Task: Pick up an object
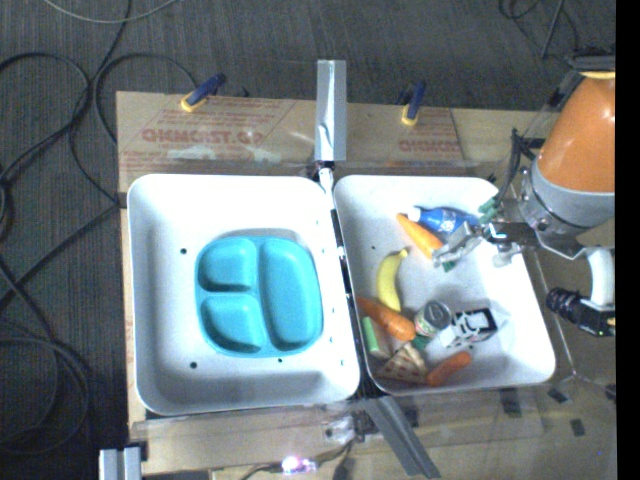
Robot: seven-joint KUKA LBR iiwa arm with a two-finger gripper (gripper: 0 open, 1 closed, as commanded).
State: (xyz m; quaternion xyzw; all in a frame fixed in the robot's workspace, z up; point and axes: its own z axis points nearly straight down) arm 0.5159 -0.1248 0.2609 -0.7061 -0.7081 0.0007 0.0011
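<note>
I have the gripper (458, 249) low over the right bin (520, 298), and I take the banana (389, 278) as my landmark. The gripper sits just up and right of the banana, close beside the upper carrot (419, 235) and below the blue packet (447, 215). Its fingers look slightly parted with nothing between them, so I judge this is the approach step, before any grasp. Below the banana lie a second carrot (388, 319), a round-lidded jar (433, 317) and a black-and-white item (470, 325). The blue tray (260, 294) sits far left of the banana. Next I need to settle over the upper carrot, descend, and close squarely.
</note>
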